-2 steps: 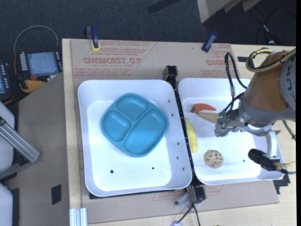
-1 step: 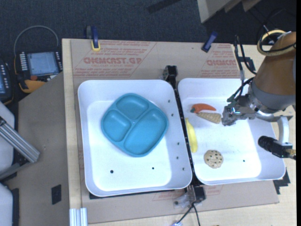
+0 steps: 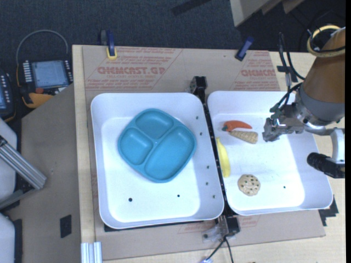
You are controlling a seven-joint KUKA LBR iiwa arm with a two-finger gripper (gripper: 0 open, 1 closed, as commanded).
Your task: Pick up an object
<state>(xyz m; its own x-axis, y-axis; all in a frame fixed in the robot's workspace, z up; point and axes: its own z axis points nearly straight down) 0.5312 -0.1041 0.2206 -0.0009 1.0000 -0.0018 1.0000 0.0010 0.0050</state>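
From my remote seat I see the gripper (image 3: pixel 272 131) hanging low over the right bin (image 3: pixel 307 201), its tip just right of the ice cream cone (image 3: pixel 244 136); whether it is apart or together I cannot tell. Beside the cone lies the carrot (image 3: pixel 237 125), with the banana (image 3: pixel 223 158) and the cookie (image 3: pixel 249 184) below. The left bin (image 3: pixel 164 207) holds a blue divided plate (image 3: pixel 157 144).

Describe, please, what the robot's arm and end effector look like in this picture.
The arm is a thick rounded body, grey low down with a broad orange band above. Black cables run alongside it. The end effector is a small grey metal assembly with dark parts.
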